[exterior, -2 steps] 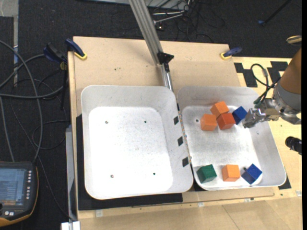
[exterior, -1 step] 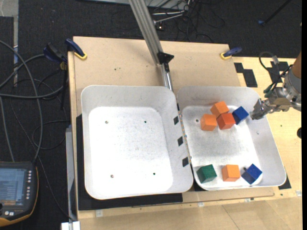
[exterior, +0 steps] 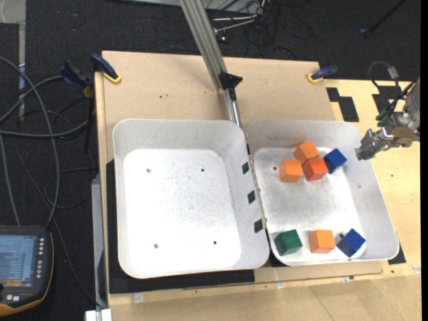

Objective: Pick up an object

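On wooden bench [exterior: 200,85], two white bins [exterior: 180,192]

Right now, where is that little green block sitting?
The green block sits in the right bin, near its front left corner. An orange block is just to its right, with a blue block beyond that.

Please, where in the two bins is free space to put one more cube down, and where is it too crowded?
The left bin has its whole floor bare. In the right bin, the middle is bare, between the upper cluster, orange cubes, red cube, blue cube, and the front row: green cube, orange cube, blue cube. Those two groups are crowded.
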Tool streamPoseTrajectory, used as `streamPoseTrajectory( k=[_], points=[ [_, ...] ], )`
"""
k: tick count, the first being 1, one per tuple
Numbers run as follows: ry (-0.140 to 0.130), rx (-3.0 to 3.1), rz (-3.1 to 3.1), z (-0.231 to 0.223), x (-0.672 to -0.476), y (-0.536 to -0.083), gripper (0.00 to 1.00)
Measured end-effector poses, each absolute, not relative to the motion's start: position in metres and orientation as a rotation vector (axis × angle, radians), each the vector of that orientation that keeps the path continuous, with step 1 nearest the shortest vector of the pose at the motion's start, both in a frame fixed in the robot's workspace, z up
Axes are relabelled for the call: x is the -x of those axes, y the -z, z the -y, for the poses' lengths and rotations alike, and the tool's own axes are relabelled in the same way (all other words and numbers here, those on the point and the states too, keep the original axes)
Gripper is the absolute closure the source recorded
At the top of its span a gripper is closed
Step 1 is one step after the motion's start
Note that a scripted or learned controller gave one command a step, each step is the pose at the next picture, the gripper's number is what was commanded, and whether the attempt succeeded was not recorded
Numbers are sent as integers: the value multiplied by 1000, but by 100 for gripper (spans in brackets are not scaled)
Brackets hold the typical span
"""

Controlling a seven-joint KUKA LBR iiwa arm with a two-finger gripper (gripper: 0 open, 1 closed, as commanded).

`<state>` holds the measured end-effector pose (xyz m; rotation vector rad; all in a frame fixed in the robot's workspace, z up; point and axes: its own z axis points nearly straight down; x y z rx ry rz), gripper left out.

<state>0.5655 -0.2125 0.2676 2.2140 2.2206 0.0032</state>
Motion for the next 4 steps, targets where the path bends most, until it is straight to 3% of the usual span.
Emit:
streamPoseTrajectory(
  k=[1, 4],
  points=[
    [-3, -2211, -2231, 159, -576, -268, 100],
    [-2, -2213, -2233, 2, -570, -258, 100]
  ],
)
